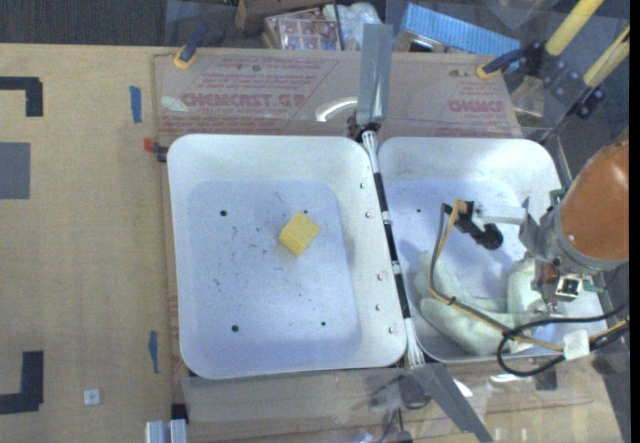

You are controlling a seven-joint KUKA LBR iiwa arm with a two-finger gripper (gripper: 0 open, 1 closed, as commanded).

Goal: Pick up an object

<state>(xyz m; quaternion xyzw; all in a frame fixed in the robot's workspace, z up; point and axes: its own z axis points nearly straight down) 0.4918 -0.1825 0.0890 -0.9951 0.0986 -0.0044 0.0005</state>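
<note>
Nearest the camera, the arm [598, 206] is reaching down into the right bin [480, 166], its gripper [535, 296] sitting low by the bin's near right corner among yellow and black cables. Whether its jaws are wide or narrow I cannot tell; pale hardware seems to be hiding them. Further off, a small yellow block [298, 234] is lying alone mid-floor in the left bin [200, 171].
</note>
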